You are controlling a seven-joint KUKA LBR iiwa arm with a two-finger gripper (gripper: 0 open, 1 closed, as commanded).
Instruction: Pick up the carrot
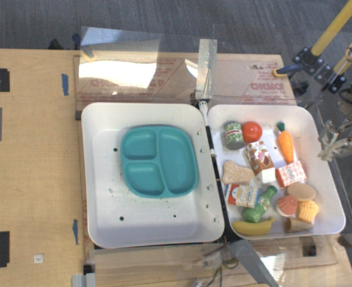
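Camera view, carrot [286, 146]: lies in the right bin [327, 160], upper right part, green top pointing to the far wall, nothing touching it from above.
Camera view, neighbours: a tomato [252, 131] to its left, a red-and-white carton [291, 174] just below its tip, a brown-and-white box [259, 158] between them.
Camera view, lower items: a banana [252, 226] at the near wall, a corn cob [307, 210] to the right.
Camera view, left bin [98, 178]: holds a teal divided plate [160, 161].
Camera view, claw: cannot tell its state.
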